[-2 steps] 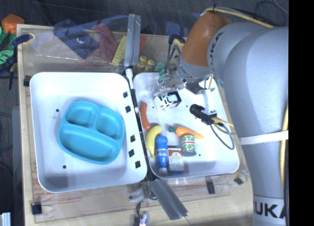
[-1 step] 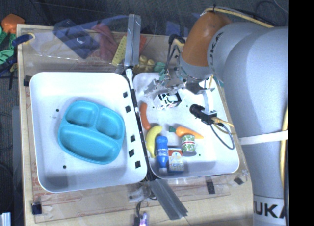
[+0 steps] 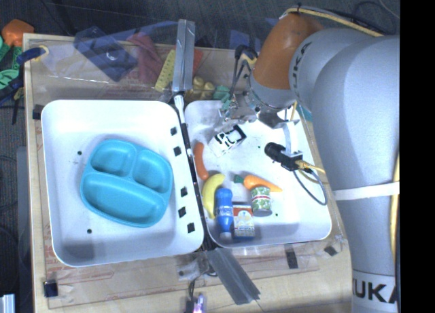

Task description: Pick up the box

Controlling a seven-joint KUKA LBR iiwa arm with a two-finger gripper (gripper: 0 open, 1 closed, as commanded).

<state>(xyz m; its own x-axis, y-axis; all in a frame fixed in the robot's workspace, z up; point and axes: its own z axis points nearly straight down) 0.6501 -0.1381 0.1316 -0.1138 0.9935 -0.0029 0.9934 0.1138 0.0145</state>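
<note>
Gripper (image 3: pixel 234 111) sits low at the far end of the right bin (image 3: pixel 312 220), w/ the grey arm (image 3: pixel 353 101) coming in from the right. Can't tell how wide it's spread or if it has hold of anything; too cluttered there. The box (image 3: pixel 243 227) lies at the opposite, near end of that bin, well apart from the gripper, just beside the blue bottle (image 3: pixel 223 208) and below the small can (image 3: pixel 261 201). Box looks small, label up; long axis hard to make out.

Count: 2 bins, 1 blue divided plate (image 3: pixel 127 181) in the left bin (image 3: pixel 61 237), 1 banana (image 3: pixel 211 189), 1 bottle, 1 can, 1 carrot (image 3: pixel 258 183), 1 thin orange piece (image 3: pixel 200 160), 1 box.
</note>
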